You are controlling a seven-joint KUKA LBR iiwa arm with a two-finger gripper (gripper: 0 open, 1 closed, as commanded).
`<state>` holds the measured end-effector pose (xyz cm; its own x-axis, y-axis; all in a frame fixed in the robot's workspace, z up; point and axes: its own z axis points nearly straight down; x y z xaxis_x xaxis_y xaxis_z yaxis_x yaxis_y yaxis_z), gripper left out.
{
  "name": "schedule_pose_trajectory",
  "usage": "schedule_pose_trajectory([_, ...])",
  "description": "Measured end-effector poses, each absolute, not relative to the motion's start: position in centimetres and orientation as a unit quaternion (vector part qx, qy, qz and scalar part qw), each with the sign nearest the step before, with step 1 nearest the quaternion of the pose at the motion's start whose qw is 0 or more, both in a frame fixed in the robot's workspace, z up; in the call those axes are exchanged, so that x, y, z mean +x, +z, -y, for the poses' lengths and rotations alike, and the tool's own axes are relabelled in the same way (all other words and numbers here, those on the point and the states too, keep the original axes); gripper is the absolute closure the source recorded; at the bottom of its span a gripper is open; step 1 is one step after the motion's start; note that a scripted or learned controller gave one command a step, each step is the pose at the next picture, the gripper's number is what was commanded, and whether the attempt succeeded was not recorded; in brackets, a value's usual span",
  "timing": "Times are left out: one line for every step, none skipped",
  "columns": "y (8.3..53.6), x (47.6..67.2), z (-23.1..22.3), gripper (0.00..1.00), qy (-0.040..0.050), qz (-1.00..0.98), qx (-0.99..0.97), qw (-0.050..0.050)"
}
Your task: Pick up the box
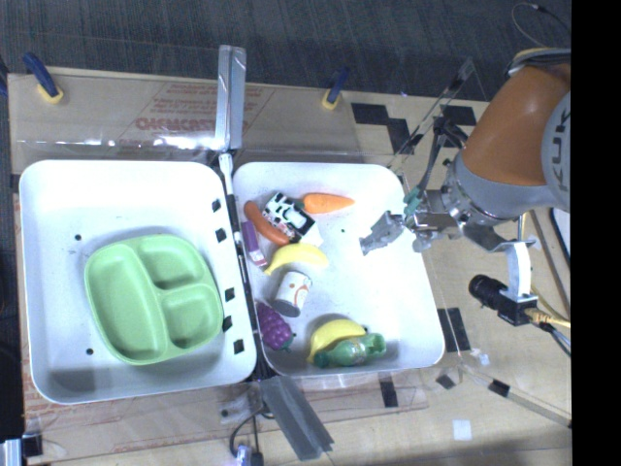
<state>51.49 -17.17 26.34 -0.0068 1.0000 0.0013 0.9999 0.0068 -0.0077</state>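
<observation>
Camera view: claw [381,233] over bare floor near right bin [419,299] rim.

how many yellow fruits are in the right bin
2. One banana lies mid-bin, above the small cup; another yellow fruit lies near the front wall beside a green vegetable. More may be hidden underneath.

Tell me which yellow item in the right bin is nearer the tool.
The banana mid-bin, beside the cup. The other yellow piece lies at the bin's front edge against a green item, farther from the tool.
</observation>
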Motion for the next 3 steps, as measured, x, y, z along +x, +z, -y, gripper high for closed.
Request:
schedule_pose_trajectory([11.3, 51.2, 9.6, 0.00, 0.0032, 0.665, -0.746, 0.004])
schedule_pose_trajectory([8.9, 56.9, 9.3, 0.00, 0.0021, 0.686, -0.728, 0.003])
schedule_pose_trajectory([8.8, 64.0, 10.1, 0.00, 0.0045, 0.743, -0.669, 0.005])
